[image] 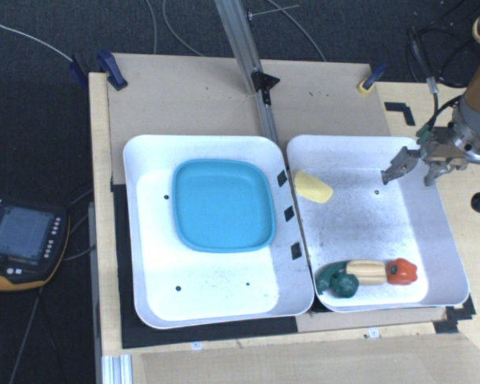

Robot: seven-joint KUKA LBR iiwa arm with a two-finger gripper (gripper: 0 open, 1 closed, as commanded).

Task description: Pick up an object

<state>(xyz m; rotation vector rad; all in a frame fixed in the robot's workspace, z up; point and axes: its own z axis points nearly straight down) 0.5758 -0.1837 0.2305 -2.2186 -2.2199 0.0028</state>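
A pale yellow lump (313,187) lies at the left side of the right bin (432,214). Along that bin's front wall rest a dark green object (338,282), a tan roll-shaped piece (366,272) and a red object (401,271), side by side and touching. My gripper (414,169) hangs over the bin's back right corner. Its two fingers (398,167) are spread, with nothing between them. It is well apart from all the objects.
The left bin (144,238) holds a blue square plate (223,205). A metal pole (242,30) slants down to the gap between the bins. Clamps sit at the bench's back corners. A handheld pendant (20,238) lies off the bench at the left.
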